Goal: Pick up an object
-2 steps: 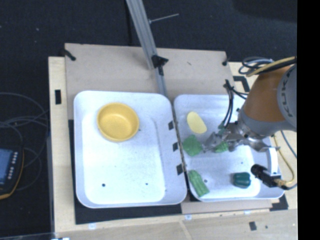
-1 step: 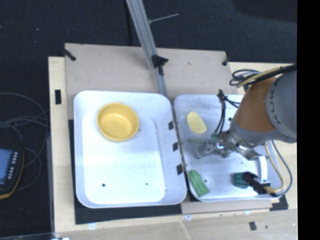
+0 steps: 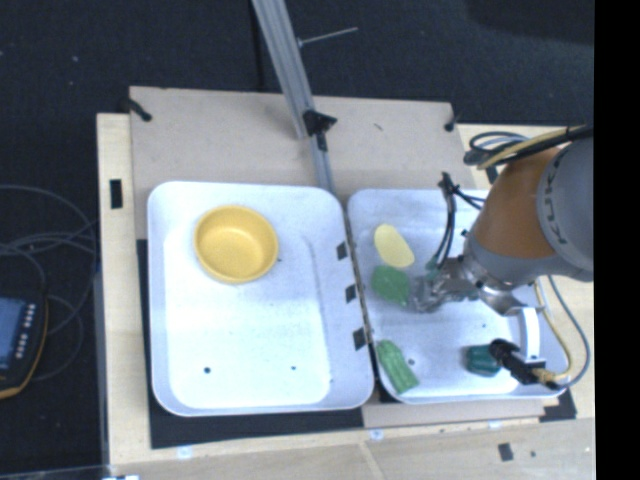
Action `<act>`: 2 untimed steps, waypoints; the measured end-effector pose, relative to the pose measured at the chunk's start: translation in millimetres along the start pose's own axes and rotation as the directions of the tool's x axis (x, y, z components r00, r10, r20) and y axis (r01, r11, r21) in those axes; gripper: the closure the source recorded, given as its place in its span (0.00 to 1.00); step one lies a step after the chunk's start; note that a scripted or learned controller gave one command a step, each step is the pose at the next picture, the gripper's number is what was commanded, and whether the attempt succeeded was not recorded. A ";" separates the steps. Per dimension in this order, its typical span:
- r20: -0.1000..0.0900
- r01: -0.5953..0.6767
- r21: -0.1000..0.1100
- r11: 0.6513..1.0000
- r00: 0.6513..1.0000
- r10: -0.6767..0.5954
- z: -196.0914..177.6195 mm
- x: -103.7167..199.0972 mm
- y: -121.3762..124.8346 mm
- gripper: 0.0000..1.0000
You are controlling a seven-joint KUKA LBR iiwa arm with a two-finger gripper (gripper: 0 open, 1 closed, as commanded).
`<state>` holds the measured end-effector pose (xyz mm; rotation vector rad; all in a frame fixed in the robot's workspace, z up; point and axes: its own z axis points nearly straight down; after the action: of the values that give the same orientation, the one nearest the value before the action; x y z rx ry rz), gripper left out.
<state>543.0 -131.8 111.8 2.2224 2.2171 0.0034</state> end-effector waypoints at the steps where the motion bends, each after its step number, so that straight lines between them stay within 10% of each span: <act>1: 0.001 0.001 -0.001 1.000 1.000 -0.001 -43.2 -4.9 -0.9 1.00; 2: 0.001 0.002 -0.003 1.000 1.000 -0.002 -105.3 -9.5 3.2 1.00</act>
<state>545.9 -141.3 217.1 2.2180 2.2173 0.0060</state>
